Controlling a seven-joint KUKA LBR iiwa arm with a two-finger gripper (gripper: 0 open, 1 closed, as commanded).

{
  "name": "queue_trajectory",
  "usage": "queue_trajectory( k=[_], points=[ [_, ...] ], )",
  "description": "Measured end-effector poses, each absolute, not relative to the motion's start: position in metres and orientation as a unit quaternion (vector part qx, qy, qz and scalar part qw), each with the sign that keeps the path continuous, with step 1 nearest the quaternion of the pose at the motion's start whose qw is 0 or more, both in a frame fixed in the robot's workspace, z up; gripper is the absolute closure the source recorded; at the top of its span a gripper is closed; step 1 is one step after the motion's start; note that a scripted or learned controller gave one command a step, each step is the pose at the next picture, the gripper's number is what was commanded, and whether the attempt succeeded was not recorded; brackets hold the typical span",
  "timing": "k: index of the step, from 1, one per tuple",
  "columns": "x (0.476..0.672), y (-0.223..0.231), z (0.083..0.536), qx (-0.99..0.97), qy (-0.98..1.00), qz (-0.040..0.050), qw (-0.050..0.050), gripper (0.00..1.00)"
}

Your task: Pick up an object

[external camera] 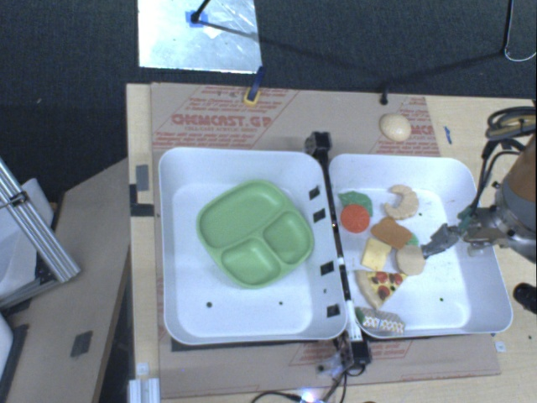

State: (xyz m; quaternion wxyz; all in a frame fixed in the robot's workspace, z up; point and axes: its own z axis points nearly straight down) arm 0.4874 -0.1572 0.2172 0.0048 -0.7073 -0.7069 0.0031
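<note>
The right bin (453, 309) holds several toy foods. A red tomato slice (356, 218) lies by a green leaf (357, 199), with a pale croissant (404, 201) to their right. Below come a brown bread piece (391, 232), a yellow cheese wedge (377, 254), a round beige biscuit (411, 261) and a pizza slice (380, 284). My gripper (436, 241) reaches in from the right, low over the bin. Its dark tip is just above and right of the biscuit, close to the bread.
The left bin (189, 309) carries a green divided plate (254, 233). A speckled flat item (379, 321) lies on the right bin's front rim. A beige egg shape (395, 126) rests on the cardboard behind the bins. A black divider (334, 233) runs between the bins.
</note>
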Motion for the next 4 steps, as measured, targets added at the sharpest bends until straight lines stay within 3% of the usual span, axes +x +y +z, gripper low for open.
queue_trajectory(
  k=[1, 4],
  points=[
    [0.49, -0.157, 0.223, -0.706, -0.708, -0.0004, -0.001, 0.0],
    [0.499, -0.142, 0.086, -0.707, -0.707, -0.0018, 0.0, 0.0]
  ],
)
